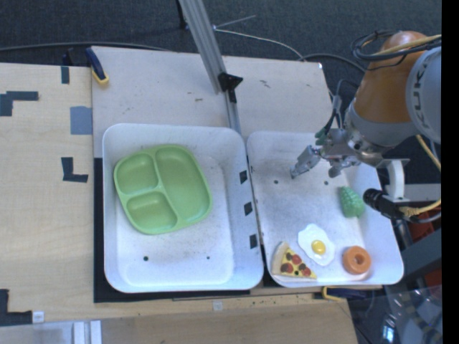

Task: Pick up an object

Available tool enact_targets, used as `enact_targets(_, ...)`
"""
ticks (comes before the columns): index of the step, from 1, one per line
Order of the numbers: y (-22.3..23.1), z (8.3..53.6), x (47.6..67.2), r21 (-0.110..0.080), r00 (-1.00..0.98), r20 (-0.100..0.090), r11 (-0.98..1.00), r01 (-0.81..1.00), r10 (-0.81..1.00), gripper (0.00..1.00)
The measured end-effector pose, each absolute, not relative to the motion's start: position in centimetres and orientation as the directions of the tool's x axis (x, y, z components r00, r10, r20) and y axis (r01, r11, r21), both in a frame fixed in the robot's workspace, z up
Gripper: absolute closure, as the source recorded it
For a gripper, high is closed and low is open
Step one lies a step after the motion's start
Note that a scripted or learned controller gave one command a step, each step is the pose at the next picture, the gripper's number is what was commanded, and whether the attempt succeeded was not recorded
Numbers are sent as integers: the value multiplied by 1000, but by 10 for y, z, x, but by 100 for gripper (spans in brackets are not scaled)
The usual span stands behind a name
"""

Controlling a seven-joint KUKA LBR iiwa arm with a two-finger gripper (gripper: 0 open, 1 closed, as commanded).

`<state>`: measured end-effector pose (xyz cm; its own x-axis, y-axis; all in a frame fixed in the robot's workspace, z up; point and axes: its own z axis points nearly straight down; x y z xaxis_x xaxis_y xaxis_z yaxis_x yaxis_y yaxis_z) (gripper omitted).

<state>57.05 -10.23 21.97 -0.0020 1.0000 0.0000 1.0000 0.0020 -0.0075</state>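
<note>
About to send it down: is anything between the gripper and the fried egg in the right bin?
Nothing visible. The gripper hangs above bare bin floor; the fried egg lies nearer the front, with open floor between. The green toy sits off to the side.

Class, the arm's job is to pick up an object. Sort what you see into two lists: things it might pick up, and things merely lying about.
Might be picked up (right bin):
green toy
fried egg
pizza slice
doughnut

Lying about:
green divided tray in the left bin
yellow-and-blue clamp on the bench
</note>
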Motion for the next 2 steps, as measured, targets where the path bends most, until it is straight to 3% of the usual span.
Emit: enact_targets(2,-101,111,566,-8,-1,0,1,1000,1000,0)
